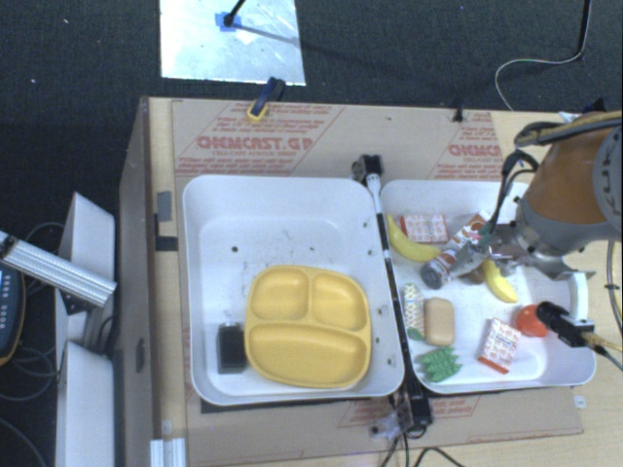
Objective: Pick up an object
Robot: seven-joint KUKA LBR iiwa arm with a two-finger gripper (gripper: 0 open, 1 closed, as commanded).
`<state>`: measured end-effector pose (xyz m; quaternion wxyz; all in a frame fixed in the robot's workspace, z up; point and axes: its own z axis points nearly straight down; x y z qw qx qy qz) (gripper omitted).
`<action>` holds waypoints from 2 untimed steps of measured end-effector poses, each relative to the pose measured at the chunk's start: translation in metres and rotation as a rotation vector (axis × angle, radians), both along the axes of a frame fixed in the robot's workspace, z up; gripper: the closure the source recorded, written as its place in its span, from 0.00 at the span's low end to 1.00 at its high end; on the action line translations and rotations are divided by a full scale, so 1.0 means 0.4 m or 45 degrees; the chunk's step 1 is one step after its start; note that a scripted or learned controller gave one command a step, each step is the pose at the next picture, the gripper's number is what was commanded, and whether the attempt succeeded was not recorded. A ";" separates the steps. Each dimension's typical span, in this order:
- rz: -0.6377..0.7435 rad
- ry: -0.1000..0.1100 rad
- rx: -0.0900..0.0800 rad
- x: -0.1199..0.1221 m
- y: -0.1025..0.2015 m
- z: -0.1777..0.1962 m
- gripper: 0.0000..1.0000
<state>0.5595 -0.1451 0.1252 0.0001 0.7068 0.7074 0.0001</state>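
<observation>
The fingers point(475, 253) are low in the right white bin point(584, 366), near the middle of its far half, at the end of the grey arm with the orange band point(574, 188); whether they are apart or together I cannot tell, for the wrist hides them and clutter surrounds them; nothing can be seen clamped between them, so I judge the pick not yet done, with closing and lifting both left. The likeliest target is the silver-grey cylinder with a dark cap point(440, 269), lying on its side just beside the fingers, towards the bin's left wall; it looks smooth and round, apt to roll or slip. A small yellow banana point(500, 283) lies just beside the fingers on the near side; a larger yellow banana point(409, 244) curves along the left wall; a red-and-white packet point(425, 227) lies near the far edge. A tan oval piece point(440, 321) and a green leafy toy point(440, 364) lie towards the near left corner. The left white bin point(209, 261) holds a yellow divided plate point(310, 325).
</observation>
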 end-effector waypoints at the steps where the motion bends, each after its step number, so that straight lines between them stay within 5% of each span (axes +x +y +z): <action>1: 0.002 -0.002 -0.001 0.145 -0.077 -0.102 0.00; 2: 0.000 -0.002 -0.001 0.108 -0.064 -0.101 0.00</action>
